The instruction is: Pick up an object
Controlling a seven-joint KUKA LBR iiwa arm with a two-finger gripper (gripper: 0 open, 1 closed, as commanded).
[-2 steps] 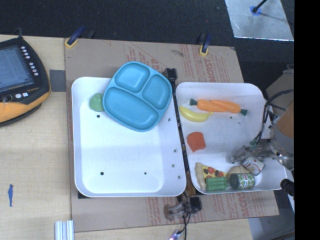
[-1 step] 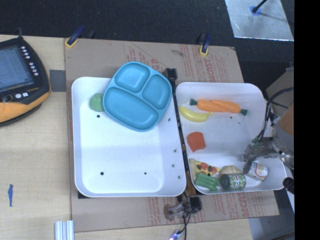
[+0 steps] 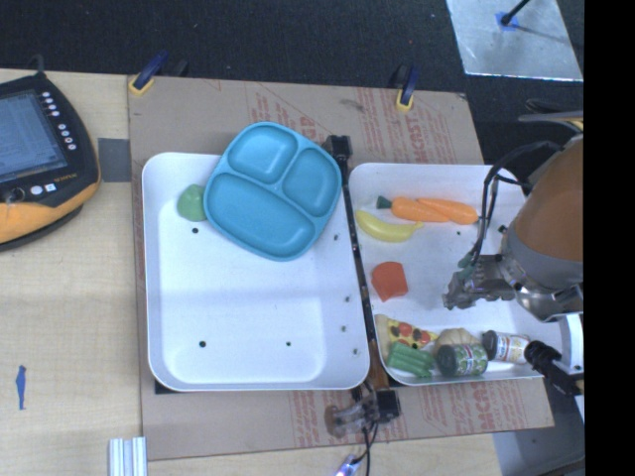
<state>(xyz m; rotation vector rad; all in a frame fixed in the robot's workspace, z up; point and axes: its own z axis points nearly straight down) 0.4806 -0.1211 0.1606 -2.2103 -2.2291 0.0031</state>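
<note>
Low over the right bin (image 3: 433, 173), the gripper (image 3: 474, 291) hung above bare white floor near the bin's right side, its dark metal fingers bunched at the end of the grey arm (image 3: 551, 228) that reached in from the right edge. Whether those fingers were apart or together could not be told from the slanted overhead view, and nothing could be seen between them.

Left of the gripper, apart from it, a red block (image 3: 389, 280) lay on the bin floor. Toward the far wall, a carrot (image 3: 434, 209) lay lengthwise, with a banana (image 3: 387, 228) just beside it on the near side. Along the near wall, a cluster sat packed together: a printed card (image 3: 407, 333), a green piece (image 3: 410, 359), a dark-capped bottle (image 3: 462, 358) on its side and a small white bottle (image 3: 508, 346) next to it. The gripper was above and apart from this cluster.

In the left bin (image 3: 248, 365), a blue tray (image 3: 275, 188) with three compartments rested tilted against the far corner, overlapping the rim. A green ball (image 3: 191, 202) peeked out at the tray's left edge, touching it.

On the bench at far left, an orange-edged pendant (image 3: 38, 162) with a screen lay well apart from both bins. Blue clamps (image 3: 404, 85) held the cardboard sheet (image 3: 298, 107) under the bins.
</note>
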